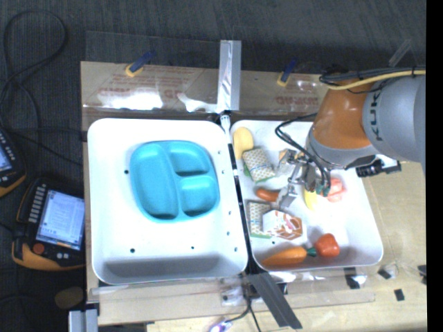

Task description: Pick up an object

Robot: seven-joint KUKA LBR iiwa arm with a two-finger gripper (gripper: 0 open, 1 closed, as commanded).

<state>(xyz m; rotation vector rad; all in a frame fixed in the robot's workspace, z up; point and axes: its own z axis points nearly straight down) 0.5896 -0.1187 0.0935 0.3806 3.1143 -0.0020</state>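
Camera view. Arm [377, 120] enters from the right of the frame, wrist over the upper part of the right bin [367, 244]. Gripper [289, 194] hangs low at the bin's middle; fingers seem a little apart, nothing visibly between them, though the view is too coarse to be sure.

Nearest candidate: small orange-red sausage-like piece [267, 194], just left of the gripper tips, nearly touching, long axis running left-right with a slight tilt. Judgement: the pick turns on a short shift toward frame-left and closing across its short width.

Others: patterned packet [275, 224] just below the gripper; carrot [285, 256] and red pepper [327, 245] along the bin's lower edge; yellow piece [242, 142] upper left of the bin. Left bin [111, 254] holds a blue divided tray [174, 178].
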